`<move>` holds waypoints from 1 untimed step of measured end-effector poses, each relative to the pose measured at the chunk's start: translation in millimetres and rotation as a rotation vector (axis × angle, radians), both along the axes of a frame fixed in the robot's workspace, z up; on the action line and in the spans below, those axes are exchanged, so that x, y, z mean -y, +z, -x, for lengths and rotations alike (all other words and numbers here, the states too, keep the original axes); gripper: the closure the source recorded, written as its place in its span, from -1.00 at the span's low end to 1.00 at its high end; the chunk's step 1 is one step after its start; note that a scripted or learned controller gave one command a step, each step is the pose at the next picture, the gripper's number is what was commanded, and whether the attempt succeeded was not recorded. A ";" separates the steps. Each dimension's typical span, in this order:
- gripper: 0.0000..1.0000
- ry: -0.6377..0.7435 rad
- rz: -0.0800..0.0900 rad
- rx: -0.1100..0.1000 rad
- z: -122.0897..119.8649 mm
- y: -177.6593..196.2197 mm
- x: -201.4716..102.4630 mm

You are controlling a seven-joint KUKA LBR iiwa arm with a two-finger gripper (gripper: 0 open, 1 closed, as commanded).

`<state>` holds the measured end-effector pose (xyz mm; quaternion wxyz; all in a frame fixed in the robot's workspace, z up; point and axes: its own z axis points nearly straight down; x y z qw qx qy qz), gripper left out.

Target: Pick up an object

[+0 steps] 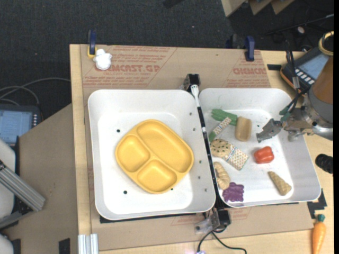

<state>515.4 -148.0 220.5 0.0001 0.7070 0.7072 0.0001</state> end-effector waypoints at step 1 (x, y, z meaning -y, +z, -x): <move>-1.00 -0.004 0.000 0.002 3.4 -136.7 26.9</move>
